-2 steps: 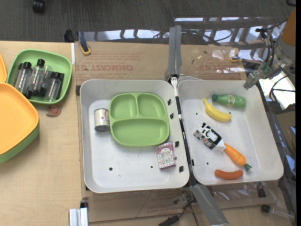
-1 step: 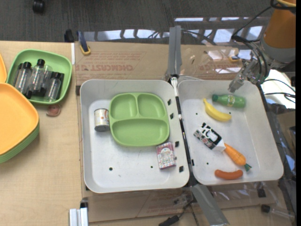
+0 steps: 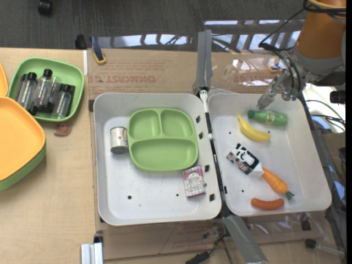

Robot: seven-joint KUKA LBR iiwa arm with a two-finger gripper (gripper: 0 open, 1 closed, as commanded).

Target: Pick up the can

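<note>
Can lies in left bin, just beside green divided plate, well apart from arm. Gripper hovers over right bin near green bottle; open or closed, cannot tell. Wrong bin for can; needs crossing left.

The can lies in the left bin beside a green plate; the pincer hangs over the right bin, above a green bottle.
</note>
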